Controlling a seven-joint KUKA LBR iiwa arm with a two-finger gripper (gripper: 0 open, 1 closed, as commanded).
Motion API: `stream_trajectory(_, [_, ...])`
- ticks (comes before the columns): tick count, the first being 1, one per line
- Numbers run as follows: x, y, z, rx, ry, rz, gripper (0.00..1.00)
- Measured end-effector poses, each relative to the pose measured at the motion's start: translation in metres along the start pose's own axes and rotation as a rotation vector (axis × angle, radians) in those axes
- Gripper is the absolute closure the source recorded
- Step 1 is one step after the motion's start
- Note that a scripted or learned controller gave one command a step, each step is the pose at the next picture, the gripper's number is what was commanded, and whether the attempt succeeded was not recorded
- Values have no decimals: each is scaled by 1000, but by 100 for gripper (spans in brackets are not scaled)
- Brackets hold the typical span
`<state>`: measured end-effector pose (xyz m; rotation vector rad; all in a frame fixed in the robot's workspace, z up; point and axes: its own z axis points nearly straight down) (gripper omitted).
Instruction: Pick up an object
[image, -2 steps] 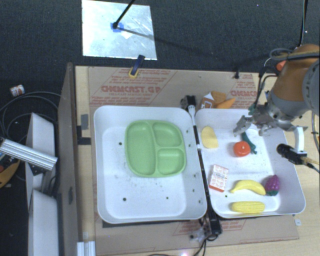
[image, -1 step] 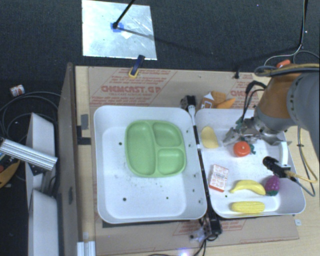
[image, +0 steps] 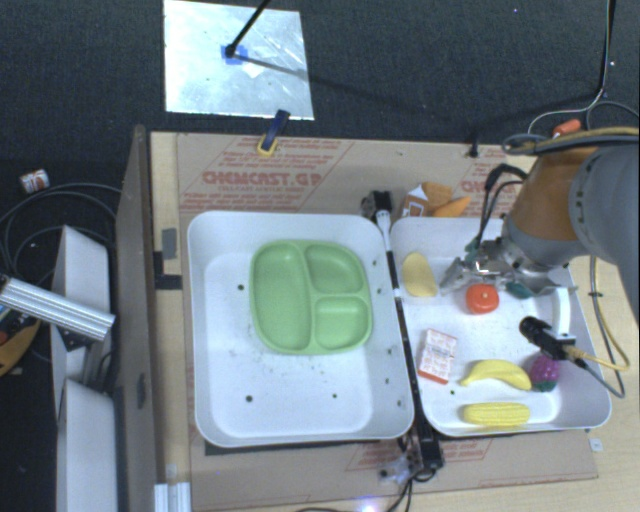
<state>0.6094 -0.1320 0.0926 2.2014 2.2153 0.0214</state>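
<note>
Jaws (image: 487, 270) just above tomato (image: 482, 298); near, apart

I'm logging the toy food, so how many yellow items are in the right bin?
3. A pale yellow piece lies at the bin's left side, a banana near the front, and a corn cob just in front of it. The arm may hide more.

Dark carpet floor (image: 80, 70) all around. A shiny silver sheet (image: 238, 60) lies on it up top, w/ a bit of blue tape. Brown cardboard (image: 300, 170) w/ red letters covers the bench. Black cables (image: 50, 225) curl on the left, near a white box (image: 85, 270) & a silver bar (image: 55, 308).
</note>
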Motion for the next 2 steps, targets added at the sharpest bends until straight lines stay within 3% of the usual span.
stream_trajectory(1, [-8,-16,8,23,3,6,0])
stream_trajectory(2, [-8,-13,-4,16,3,4,100])
